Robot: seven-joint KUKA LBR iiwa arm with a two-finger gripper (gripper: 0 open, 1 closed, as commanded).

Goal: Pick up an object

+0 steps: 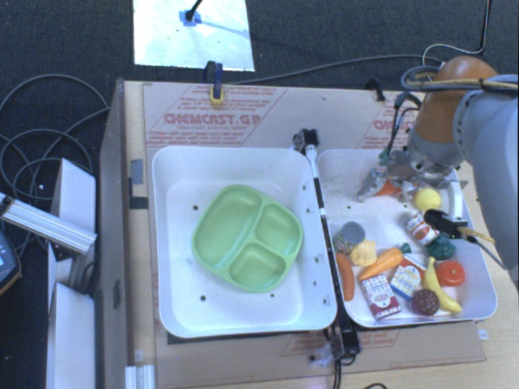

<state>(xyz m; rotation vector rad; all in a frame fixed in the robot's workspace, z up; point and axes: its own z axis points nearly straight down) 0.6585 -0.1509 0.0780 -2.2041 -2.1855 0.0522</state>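
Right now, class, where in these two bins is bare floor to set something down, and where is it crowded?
Left bin: bare floor rings the green plate, widest along the left wall and front. Right bin: a free patch in the back-left corner, beside the divider. Its front half is crowded with toy food, from carrot to banana.

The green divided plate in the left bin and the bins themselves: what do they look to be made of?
The green plate looks like moulded plastic with a matte to satin finish: uniform pale colour, rounded compartment edges, soft highlights. The left bin and right bin look like thin formed white plastic with smooth rolled rims, though coated metal cannot be ruled out.
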